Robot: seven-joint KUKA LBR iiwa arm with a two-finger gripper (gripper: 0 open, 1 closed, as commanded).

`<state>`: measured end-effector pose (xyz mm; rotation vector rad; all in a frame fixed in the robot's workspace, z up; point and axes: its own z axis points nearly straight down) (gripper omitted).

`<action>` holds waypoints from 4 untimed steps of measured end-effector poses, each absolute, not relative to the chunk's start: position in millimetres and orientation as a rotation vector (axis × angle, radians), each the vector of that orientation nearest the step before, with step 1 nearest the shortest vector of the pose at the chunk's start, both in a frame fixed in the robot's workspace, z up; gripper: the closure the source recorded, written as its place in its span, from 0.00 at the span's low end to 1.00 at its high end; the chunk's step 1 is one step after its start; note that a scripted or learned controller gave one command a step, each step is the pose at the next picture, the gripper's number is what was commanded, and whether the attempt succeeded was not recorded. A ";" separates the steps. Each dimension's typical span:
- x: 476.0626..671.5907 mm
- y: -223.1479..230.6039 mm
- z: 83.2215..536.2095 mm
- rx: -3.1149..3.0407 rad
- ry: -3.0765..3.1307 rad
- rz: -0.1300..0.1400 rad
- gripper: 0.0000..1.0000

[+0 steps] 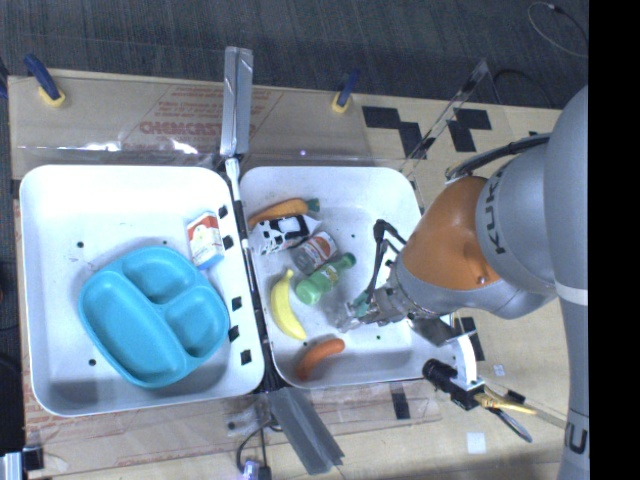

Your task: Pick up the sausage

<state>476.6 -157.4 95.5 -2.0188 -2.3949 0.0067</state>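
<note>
The sausage (pixel 318 355), reddish-brown and short, lies near the front wall of the right bin (pixel 408 190), just right of the banana's lower end. My gripper (pixel 358 311) hangs low in the right bin, a little up and to the right of the sausage and apart from it. It sits close to the green bottle's end. The orange band and grey arm cover the bin's right side.
The right bin also holds a banana (pixel 287 309), a green bottle (pixel 323 281), a small jar (pixel 314 250), a carrot (pixel 283 209) and a black-and-white item (pixel 276 232). The left bin (pixel 50 268) holds a blue divided plate (pixel 153 315) and a small carton (pixel 204 238).
</note>
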 end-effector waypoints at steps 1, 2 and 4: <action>476.7 -157.3 95.6 -2.019 -2.395 0.007 0.00; 476.7 -157.3 95.6 -2.019 -2.396 0.007 0.00; 476.7 -157.3 95.6 -2.019 -2.396 0.007 0.00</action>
